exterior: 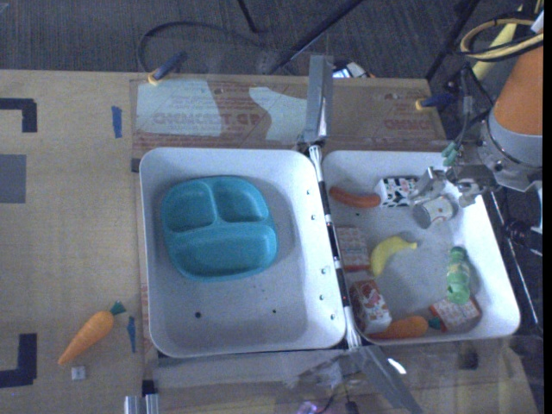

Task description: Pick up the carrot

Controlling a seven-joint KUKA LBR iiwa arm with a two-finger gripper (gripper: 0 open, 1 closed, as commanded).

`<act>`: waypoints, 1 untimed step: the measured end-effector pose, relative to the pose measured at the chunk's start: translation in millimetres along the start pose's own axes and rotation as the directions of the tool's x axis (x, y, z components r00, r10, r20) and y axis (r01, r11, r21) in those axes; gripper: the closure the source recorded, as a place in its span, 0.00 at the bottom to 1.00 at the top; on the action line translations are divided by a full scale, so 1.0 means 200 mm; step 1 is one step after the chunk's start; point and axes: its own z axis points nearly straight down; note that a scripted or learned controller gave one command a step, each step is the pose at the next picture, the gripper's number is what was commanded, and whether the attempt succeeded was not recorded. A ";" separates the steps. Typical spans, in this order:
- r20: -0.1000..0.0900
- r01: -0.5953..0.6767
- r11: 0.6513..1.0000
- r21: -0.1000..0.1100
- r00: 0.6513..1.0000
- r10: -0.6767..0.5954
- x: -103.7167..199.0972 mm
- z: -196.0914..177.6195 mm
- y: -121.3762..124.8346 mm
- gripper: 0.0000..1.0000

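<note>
— Orange is what I'm hunting for. I see a carrot (pixel 406 327) in the right bin (pixel 496 231), down at 6 o'clock against the front wall, lying flat. Do you read the same?

— Yes, lying between a small printed carton (pixel 369 304) at its 9 o'clock side and a red-and-white packet (pixel 455 314) at its 3 o'clock side. There's a 2nd carrot (pixel 86 335) too, out on the bare wood surface (pixel 69 231), at 7 o'clock from the left bin (pixel 155 317).

— Noted. Where's my pincer (pixel 434 207)?

— At 12 o'clock in the right bin, just beside a black-and-white carton (pixel 396 190). It's well apart from both carrots.

— Can you tell me if it's wide or narrow? From my screen I cannot tell; the tip is a grey blur.

— I cannot tell either. Nothing visible between the fingers.

— What else is in that bin?

— A hot dog (pixel 354 198) at 11 o'clock, a banana (pixel 390 252) near the centre, a green bottle (pixel 458 274) at 4 o'clock.

— And the left bin?

— A teal divided plate (pixel 220 228) with 3 compartments, sitting toward 11 o'clock.
</note>
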 end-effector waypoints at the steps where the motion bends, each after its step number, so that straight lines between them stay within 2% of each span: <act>1: 0.002 0.738 0.675 -0.001 0.675 -0.738 -0.07 0.06 -0.25 0.00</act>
